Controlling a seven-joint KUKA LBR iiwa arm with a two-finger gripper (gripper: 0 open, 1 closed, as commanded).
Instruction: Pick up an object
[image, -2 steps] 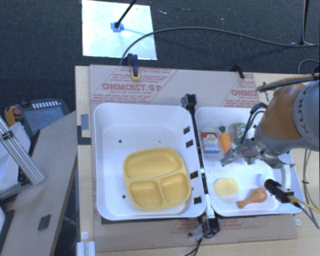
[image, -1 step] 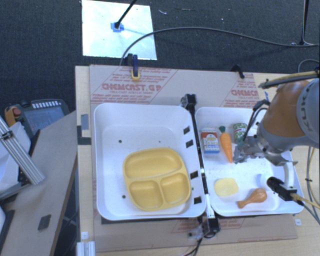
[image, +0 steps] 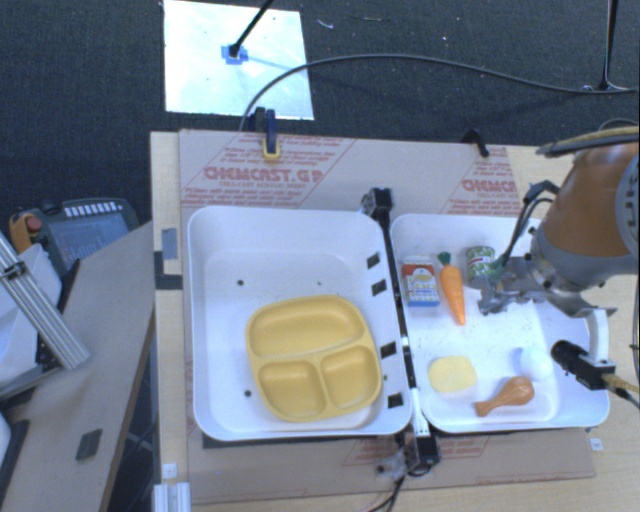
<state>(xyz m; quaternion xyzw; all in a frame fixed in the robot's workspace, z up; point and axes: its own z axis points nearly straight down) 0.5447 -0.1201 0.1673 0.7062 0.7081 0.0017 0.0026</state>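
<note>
The right bin (image: 572, 416) holds a small red and blue carton (image: 421, 282), an orange carrot (image: 455, 293), a green can (image: 479, 262), a flat yellow disc (image: 452, 375), a brown drumstick (image: 506, 396) and a small white piece (image: 527, 360). My gripper (image: 493, 299) hangs low over the bin's upper middle, just right of the carrot and below the can. Nothing is seen held in it. The grey and orange arm (image: 592, 215) covers the bin's right side.
The left bin (image: 215, 300) carries a yellow divided plate (image: 313, 355). A black divider with clips (image: 393, 320) runs between the bins. A black part on a white bracket (image: 582, 365) sticks out by the right bin's right wall. Cardboard lies under both bins.
</note>
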